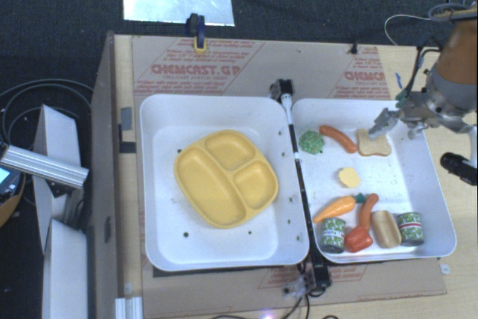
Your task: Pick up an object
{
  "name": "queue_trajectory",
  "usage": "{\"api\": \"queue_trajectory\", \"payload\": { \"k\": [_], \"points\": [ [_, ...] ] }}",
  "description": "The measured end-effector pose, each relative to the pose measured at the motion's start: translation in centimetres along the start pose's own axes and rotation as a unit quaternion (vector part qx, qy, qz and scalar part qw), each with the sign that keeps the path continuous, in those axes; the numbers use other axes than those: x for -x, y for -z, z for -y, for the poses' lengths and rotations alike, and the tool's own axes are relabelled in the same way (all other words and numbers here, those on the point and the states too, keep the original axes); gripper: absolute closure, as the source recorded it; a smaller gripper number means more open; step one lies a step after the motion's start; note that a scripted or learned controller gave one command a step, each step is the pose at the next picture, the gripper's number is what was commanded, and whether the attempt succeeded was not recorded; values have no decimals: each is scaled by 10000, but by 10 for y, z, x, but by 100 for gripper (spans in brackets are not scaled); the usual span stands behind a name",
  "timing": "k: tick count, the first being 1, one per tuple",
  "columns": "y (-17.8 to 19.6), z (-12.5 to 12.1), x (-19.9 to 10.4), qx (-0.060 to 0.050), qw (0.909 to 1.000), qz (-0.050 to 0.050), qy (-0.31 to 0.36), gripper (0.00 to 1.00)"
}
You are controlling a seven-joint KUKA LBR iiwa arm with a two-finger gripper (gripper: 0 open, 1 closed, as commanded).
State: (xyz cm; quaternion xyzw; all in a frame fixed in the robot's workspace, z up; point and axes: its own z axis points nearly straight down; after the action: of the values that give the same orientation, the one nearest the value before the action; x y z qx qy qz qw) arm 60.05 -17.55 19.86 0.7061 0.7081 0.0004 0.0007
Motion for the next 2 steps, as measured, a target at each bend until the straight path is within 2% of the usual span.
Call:
{"api": "queue_trajectory", "payload": {
  "k": [1,2],
  "points": [
    [-103,-21,-48,-12,10000,-8,6,0],
    [-114,-65,-58,8,10000,-2,12,0]
  ]
}}
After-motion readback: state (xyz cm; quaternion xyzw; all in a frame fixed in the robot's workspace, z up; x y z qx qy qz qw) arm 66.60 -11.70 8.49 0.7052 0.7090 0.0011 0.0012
